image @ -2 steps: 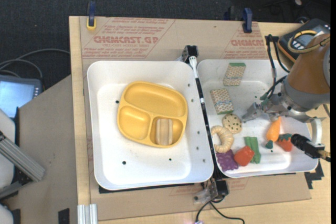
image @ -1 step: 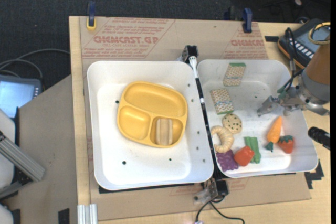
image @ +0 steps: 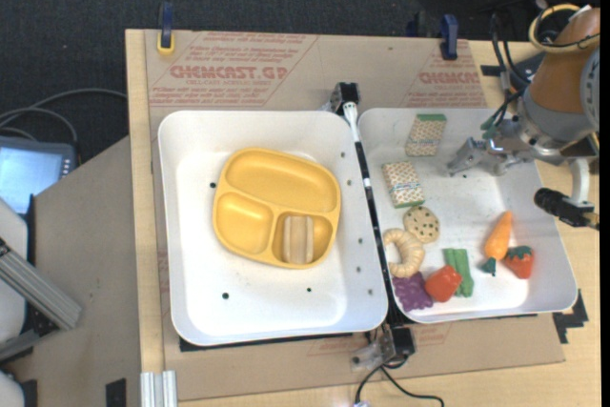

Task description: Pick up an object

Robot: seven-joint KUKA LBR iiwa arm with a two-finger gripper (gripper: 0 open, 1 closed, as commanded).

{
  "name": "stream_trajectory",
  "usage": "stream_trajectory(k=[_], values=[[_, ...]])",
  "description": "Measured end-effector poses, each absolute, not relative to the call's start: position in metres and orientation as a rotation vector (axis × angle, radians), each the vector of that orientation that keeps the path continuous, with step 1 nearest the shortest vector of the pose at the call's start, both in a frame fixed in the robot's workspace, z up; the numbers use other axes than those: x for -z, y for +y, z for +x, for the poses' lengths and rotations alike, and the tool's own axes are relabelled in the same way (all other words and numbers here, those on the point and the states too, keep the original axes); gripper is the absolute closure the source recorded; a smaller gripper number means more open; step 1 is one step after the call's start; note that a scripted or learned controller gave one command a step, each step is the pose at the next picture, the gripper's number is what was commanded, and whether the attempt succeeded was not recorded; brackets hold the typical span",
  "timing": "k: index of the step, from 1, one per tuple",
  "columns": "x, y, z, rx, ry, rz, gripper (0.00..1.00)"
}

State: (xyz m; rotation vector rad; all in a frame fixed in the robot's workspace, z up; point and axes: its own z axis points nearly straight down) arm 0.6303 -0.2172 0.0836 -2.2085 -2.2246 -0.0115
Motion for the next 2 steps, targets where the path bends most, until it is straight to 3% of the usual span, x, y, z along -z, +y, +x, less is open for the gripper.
stream_trajectory(k=[1,2], values=[[-0.083,-0.214,0.666,-0.003,-2.207,-2.201,0.00],[-0.085,-0.146,0.667,-0.003,-2.225,-2.210,0.00]])
